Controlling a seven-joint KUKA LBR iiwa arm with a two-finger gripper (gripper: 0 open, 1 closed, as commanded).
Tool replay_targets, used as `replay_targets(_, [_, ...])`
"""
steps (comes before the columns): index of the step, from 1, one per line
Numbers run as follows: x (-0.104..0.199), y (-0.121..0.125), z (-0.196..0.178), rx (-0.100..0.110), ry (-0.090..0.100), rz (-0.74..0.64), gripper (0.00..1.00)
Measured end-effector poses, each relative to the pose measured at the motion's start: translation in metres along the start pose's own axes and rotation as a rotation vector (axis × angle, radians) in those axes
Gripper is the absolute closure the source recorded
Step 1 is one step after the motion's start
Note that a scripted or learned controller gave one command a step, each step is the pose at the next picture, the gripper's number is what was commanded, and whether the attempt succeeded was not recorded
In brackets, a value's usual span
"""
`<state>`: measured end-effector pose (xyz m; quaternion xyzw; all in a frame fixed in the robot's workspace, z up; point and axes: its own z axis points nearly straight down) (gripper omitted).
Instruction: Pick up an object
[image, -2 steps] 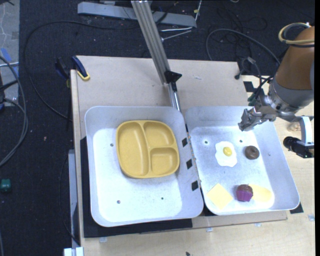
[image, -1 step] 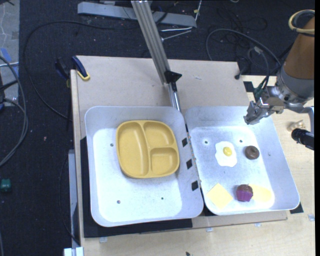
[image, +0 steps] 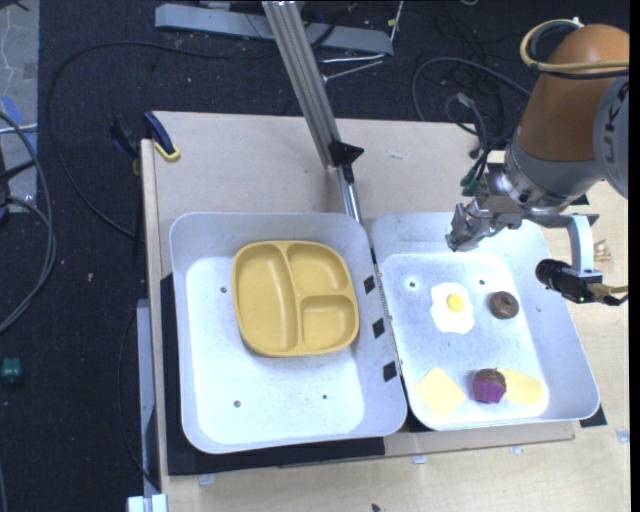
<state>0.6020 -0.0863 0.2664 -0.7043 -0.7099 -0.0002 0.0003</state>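
The right bin (image: 560, 340) holds a fried egg (image: 452, 308), a brown chocolate donut (image: 503, 305), a yellow cheese slice (image: 439, 391), a purple piece of food (image: 488, 385) and a pale yellow piece (image: 524, 386) beside it. My gripper (image: 466, 234) hangs over the far left part of the right bin, above and behind the egg. Nothing shows between its fingers.
In the left bin (image: 200, 330) sits a yellow divided plate (image: 296, 297). A metal pole (image: 312, 90) slants up from between the bins. A black camera mount (image: 568, 280) sticks out at the right bin's far right edge.
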Motion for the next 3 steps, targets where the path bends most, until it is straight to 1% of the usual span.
replay_targets(1, [0.057, -0.004, 0.015, 0.002, 0.0, 0.002, 1.0])
replay_targets(2, [0.104, 0.004, 0.028, 0.001, 0.0, 0.001, 1.0])
replay_targets(3, [0.154, 0.005, 0.041, 0.002, -0.001, 0.002, 1.0])
